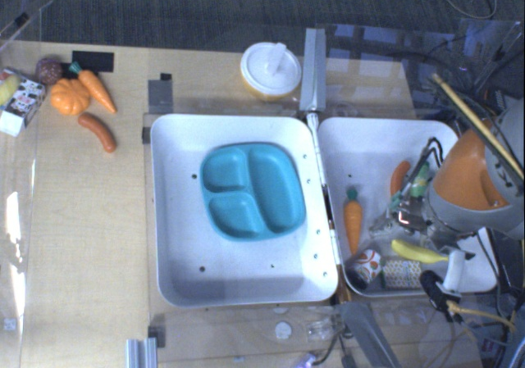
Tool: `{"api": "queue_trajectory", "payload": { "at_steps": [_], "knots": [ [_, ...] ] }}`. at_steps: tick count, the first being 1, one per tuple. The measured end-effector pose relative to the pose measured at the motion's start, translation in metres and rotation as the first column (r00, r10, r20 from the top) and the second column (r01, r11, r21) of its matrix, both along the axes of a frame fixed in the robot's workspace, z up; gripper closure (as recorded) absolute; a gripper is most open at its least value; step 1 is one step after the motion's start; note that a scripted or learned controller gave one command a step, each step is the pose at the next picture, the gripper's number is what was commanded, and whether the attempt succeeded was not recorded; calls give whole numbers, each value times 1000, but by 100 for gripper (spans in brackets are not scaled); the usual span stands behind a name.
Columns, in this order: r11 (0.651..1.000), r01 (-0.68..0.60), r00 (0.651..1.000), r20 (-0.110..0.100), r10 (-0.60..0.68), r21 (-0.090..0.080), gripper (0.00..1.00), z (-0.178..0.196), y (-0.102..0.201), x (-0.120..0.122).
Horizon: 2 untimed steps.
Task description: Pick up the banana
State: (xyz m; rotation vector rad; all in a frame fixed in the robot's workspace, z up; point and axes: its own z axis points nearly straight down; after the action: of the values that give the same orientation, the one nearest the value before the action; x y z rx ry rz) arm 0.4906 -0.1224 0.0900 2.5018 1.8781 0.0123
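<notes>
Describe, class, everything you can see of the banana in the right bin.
The banana is small, yellow and smooth, likely a plastic toy. It lies flat, slightly curved, running left to right near the front of the right bin. Its right end passes under the arm, so that tip is hidden. The pincer sits just behind it; whether they touch cannot be told. A patterned block lies right in front of it, a ball to its left.
</notes>
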Motion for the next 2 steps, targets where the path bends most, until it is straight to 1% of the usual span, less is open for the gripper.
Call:
{"api": "queue_trajectory", "payload": {
  "at_steps": [1,2],
  "knots": [
    [994,-113,994,-1,113,4,0,0,-48,1],
    [989,-150,989,3,150,0,0,0,15,2]
  ]
}}
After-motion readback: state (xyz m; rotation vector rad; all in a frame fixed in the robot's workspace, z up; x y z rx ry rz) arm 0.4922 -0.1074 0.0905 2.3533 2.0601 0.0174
